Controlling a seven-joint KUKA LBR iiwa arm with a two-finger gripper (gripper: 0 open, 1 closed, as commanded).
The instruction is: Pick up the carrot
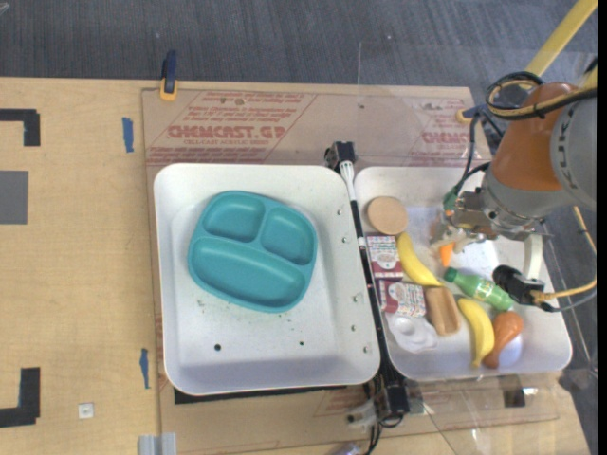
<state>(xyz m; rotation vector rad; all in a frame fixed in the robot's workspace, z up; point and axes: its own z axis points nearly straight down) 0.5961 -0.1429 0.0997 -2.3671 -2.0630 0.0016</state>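
Note:
The carrot (446, 252) shows as a small orange piece in the right bin (560, 349), between a yellow banana (414, 261) and a green bottle (479, 287). Much of it is hidden under the gripper. My gripper (461, 233) hangs low in the upper part of the right bin, directly over and just right of the carrot, with the orange-banded wrist (526, 159) above it. Whether the gripper touches the carrot cannot be made out.
A teal divided plate (251, 249) lies in the left bin (175, 349). The right bin is crowded: a round tan biscuit (386, 215), red-and-white packets (384, 254), a bread roll (441, 311), a second banana (477, 328), a drumstick (507, 328) and a white cup (408, 330).

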